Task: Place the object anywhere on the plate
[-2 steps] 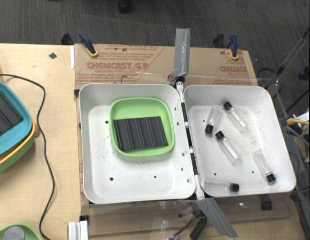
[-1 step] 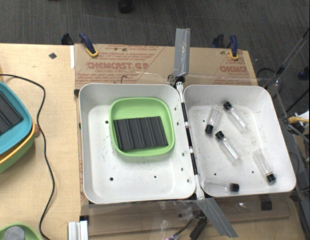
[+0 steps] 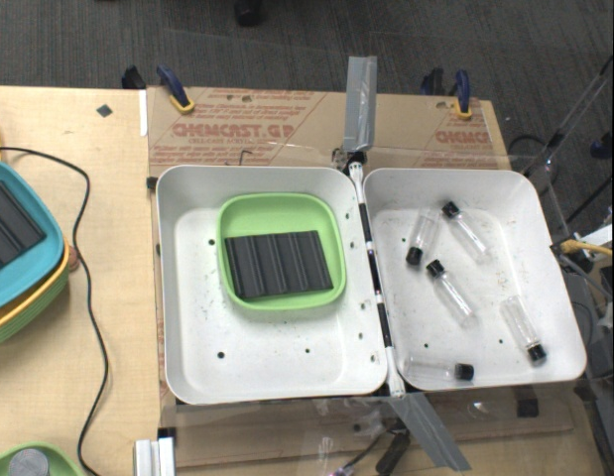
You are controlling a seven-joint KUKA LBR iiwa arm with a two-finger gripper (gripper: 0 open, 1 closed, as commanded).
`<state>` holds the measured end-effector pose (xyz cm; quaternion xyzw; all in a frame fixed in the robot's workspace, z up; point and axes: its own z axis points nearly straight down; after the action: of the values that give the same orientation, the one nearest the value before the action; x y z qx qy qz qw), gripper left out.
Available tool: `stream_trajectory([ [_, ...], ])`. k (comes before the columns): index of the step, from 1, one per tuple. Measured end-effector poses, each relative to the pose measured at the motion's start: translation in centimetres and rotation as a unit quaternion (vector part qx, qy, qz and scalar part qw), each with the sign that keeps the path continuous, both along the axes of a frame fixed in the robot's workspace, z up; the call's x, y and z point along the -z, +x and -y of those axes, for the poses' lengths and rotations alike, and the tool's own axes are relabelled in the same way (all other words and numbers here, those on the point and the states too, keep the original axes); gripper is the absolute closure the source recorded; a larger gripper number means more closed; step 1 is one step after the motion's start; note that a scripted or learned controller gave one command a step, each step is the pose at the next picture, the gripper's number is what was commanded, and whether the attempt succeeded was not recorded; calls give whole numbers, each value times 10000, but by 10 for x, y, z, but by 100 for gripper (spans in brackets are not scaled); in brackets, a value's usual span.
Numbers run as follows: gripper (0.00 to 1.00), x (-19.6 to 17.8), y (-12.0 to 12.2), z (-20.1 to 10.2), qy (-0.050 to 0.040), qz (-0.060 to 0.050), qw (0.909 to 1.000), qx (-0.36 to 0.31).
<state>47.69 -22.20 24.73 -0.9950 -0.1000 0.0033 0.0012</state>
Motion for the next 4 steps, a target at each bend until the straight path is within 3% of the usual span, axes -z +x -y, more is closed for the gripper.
stream_trajectory([
  [2,0,-30,1,0,-10,12,10000,-21],
  [4,0,-7,0,0,-1,2,10000,8],
])
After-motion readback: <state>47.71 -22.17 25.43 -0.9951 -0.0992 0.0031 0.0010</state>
